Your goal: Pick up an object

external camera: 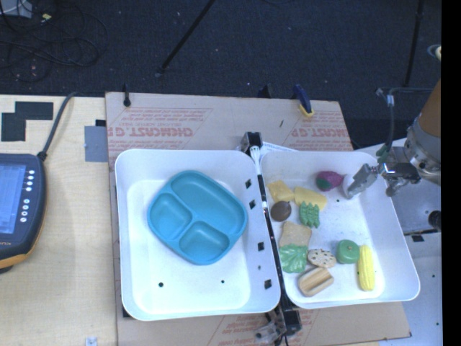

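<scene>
The jaws [364, 180] hang low over the right bin's [403, 265] far right side; I cannot tell their state. Nothing shows between them. The plum [329, 180] lies just left of them, round, with no long axis to align.

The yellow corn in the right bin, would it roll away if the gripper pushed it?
Probably, sideways. The corn looks long and rounded, so a nudge on its side might roll it toward the bin wall right beside it. It looks like a stiff toy, likely light. Its bumpy surface may give the gripper some hold.
</scene>
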`<action>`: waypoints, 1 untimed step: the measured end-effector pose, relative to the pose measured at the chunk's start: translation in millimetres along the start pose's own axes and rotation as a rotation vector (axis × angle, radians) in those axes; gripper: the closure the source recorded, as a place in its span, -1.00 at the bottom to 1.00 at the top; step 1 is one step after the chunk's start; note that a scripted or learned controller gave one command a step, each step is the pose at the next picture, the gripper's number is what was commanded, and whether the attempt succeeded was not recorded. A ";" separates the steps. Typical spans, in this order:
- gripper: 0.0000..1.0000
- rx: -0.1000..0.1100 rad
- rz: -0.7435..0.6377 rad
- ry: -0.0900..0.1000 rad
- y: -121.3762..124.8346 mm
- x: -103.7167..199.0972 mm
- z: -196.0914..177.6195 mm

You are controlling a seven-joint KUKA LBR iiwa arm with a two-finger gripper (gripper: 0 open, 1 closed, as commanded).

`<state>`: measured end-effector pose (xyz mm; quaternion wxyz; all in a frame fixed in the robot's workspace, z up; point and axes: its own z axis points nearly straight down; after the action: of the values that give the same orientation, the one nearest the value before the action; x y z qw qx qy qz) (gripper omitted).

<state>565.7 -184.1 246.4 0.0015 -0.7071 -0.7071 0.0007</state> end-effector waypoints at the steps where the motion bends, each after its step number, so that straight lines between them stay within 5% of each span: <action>1: -1.00 -0.007 -0.002 -0.003 81.6 2.8 59.9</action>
<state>647.0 -181.2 186.3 -0.0019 -0.7064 -0.7078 -0.0006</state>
